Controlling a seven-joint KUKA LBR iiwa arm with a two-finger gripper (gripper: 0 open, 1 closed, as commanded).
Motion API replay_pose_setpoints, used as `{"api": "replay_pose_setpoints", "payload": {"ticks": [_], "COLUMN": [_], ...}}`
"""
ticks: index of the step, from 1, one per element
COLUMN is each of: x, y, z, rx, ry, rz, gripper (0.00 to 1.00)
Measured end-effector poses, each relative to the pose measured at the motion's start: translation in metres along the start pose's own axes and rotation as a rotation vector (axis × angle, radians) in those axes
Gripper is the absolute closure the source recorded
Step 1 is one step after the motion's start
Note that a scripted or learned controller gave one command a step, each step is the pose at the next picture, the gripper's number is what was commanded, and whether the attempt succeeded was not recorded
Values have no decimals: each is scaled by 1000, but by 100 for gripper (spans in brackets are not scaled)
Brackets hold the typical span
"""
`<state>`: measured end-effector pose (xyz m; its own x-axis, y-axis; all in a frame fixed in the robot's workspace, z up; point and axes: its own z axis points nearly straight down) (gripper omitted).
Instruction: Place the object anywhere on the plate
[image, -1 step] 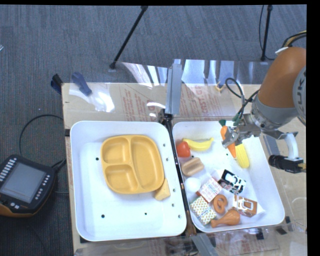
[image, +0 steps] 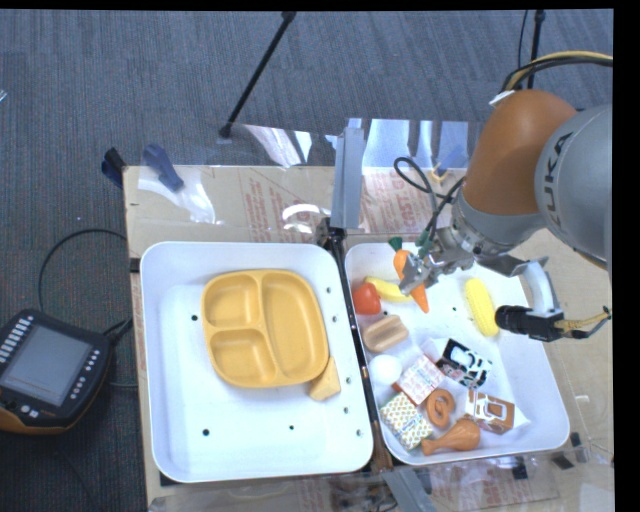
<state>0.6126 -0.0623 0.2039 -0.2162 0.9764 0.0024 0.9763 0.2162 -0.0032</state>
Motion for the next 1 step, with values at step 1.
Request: {"api": "replay_pose_setpoints", "payload": {"ticks": [1], "x": [107], "y": [4], "z": [19], "rx": [3], "ry": [1], "rz": [35], "gripper": [100]}}
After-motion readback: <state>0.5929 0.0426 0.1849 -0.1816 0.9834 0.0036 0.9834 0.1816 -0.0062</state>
